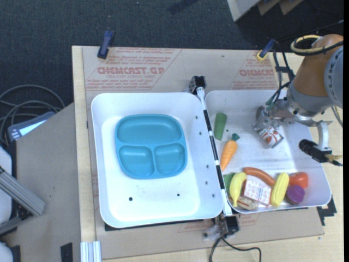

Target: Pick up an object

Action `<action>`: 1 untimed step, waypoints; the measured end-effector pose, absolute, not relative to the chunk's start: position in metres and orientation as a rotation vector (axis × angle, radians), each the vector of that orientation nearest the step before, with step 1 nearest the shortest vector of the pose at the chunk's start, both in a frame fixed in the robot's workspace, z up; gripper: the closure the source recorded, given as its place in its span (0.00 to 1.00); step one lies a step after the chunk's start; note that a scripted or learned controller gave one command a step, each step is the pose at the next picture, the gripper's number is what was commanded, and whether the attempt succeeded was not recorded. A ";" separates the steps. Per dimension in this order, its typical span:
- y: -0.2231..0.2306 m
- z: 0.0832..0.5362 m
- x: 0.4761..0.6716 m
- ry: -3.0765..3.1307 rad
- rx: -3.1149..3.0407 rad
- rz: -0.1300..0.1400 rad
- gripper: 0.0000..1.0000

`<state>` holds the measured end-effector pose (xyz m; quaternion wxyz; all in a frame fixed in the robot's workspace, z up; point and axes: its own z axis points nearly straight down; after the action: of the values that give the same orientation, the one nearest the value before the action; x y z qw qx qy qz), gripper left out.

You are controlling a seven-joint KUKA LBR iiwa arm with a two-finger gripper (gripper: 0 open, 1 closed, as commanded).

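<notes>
My gripper (266,123) hangs low over the back of the right bin (245,100), under the grey wrist and orange band. Just below its tip lies a small red and white carton (271,138), touching it or nearly so; I cannot see whether the carton is gripped. To the left lie a green stick (220,125) and an orange carrot (228,152). Along the bin's front edge sit a yellow banana (236,185), a sausage (258,175), a red and white box (255,191), a corn cob (280,189), a red tomato (300,179) and a purple fruit (295,194).
The left bin (103,162) holds a blue three-section plate (151,145). A black attachment (313,149) juts from the arm over the right bin's right side. Blue clamps (105,43) hold the board at the back.
</notes>
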<state>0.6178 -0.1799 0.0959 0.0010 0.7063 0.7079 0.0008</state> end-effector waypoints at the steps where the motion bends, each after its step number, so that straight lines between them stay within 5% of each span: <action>1: -0.116 0.085 0.643 2.221 2.218 0.004 1.00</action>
<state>0.6429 -0.1160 0.0854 0.0013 0.7067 0.7075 0.0014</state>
